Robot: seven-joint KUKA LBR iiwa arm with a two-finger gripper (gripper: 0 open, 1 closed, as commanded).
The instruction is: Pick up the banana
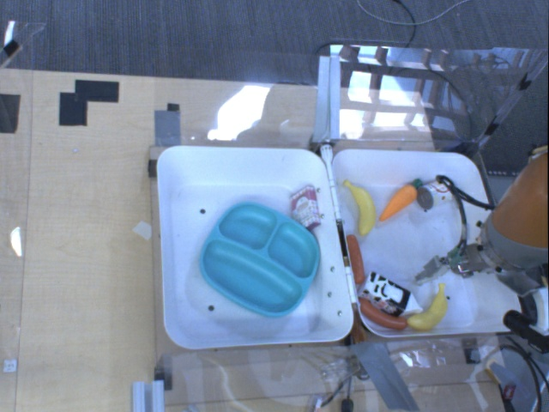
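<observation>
The pincer (pixel 433 269) hovers low in the right bin (pixel 463 168), its opening impossible to judge. One banana (pixel 431 310) lies just toward five o'clock of it, another banana (pixel 363 206) toward eleven o'clock.

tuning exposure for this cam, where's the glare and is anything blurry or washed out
Camera view: bright window glare on the wooden bench behind the left white bin and on the clear panel behind the right white bin; bin floors near washed out; the blue divided plate and yellow bananas stay sharp; shadows soft.
</observation>
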